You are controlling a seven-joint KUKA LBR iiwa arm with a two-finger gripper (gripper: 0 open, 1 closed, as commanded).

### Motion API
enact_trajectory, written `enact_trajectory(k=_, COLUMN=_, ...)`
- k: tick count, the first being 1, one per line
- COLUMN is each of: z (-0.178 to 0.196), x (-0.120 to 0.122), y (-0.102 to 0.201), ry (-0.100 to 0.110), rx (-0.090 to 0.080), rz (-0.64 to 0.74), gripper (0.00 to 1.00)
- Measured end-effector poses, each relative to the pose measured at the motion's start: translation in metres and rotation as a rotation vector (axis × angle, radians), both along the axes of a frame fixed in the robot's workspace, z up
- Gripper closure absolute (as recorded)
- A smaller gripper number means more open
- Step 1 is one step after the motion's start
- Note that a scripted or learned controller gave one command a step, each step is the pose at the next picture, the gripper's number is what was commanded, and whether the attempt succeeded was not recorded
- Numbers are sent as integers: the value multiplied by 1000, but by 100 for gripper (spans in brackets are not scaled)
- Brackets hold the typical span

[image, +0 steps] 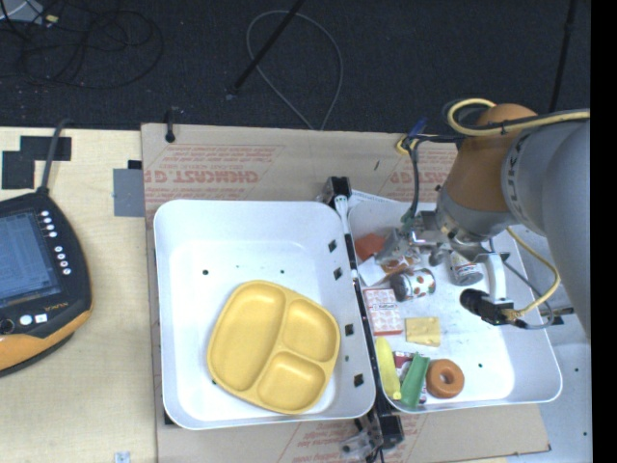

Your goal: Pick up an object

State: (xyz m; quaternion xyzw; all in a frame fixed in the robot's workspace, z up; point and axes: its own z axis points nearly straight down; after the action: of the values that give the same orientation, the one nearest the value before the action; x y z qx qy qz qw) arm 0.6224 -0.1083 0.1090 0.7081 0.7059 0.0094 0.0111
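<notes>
Hovering with unreadable grip, the hand (416, 249) hangs just above a brown-and-white ball (421, 284).

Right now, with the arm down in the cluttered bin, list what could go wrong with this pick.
1. The pincer sits among tightly packed small items, so it may pinch two or none.
2. The loose yellow cable hangs over the right bin and could snag.
</notes>
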Motion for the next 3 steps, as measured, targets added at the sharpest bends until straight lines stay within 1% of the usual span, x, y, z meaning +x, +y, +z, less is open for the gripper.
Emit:
enact_trajectory(k=1, z=-1, x=0, y=1, ry=-1, rx=-1, rz=4, gripper=0)
enact_trajectory(k=2, z=-3, x=12, y=0, ry=12, rx=2, rz=2, gripper=0)
enact_trajectory(k=3, z=-3, x=16, y=4, ry=20, rx=-2, rz=0, gripper=0)
